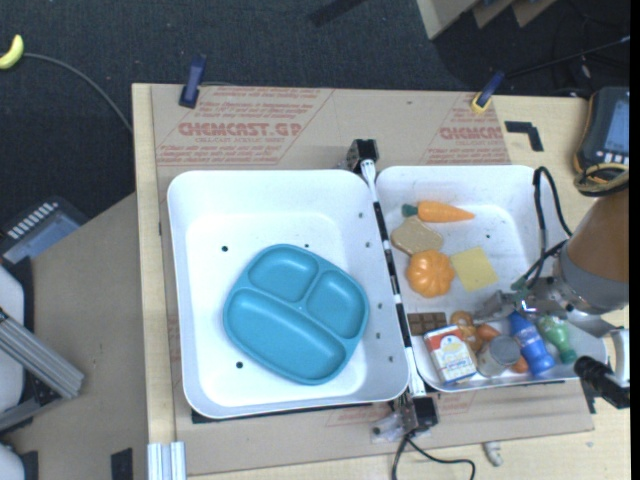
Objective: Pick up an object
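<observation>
In the right-hand shallow white bin [520, 183], the loose items lie crowded toward the near and middle portions, which places them within the short reach of the grey arm with the orange band [600, 258] that enters from the right side. The two-finger gripper [520, 303] sits low over the near right corner of that bin, just above a cluster of small items; its jaw state cannot be determined, because the wrist body and the clutter below obscure it. No item is visibly held. The most probable pick target, judged from the gripper position, is the small blue plastic bottle [530, 346], which lies just beside a green item [556, 336] and a grey round can-like object [503, 353]. The bottle appears smooth, rigid and narrow, and it lies tilted among its neighbours, so a grasp may also contact adjacent items. Further from the gripper lie an orange toy carrot [445, 211], a tan bread-shaped slice [416, 236], a round orange fruit [430, 273], a pale yellow square block [474, 268], a dark brown chocolate-bar piece [427, 322] and a white carton with a red label [452, 356]. The left-hand white bin [200, 228] holds a blue divided plastic tray [295, 313], which rests flat near the centre and well apart from the gripper.
</observation>
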Tool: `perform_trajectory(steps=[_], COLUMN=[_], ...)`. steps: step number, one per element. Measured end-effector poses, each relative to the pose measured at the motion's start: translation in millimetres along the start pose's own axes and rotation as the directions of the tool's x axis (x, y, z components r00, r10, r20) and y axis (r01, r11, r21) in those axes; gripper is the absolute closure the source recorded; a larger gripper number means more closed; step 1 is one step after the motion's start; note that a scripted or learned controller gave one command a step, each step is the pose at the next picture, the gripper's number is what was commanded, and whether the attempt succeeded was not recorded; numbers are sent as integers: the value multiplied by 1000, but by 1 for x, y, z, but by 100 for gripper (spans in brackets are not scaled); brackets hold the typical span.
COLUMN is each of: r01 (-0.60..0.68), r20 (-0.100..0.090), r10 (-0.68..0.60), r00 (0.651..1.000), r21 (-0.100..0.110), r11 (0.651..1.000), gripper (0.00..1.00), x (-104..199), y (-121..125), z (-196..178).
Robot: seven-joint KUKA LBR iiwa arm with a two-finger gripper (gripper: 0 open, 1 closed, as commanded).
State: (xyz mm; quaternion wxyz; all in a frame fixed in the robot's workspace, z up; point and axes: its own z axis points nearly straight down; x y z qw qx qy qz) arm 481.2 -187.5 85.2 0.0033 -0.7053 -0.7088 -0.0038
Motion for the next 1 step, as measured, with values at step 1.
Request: perform_trajectory(steps=[1], r01=[-3], r20=[9], r10=[3], r00=[1000], r21=[-1], r11=[1000], gripper=[0], x=[58], y=[84], z=[1])
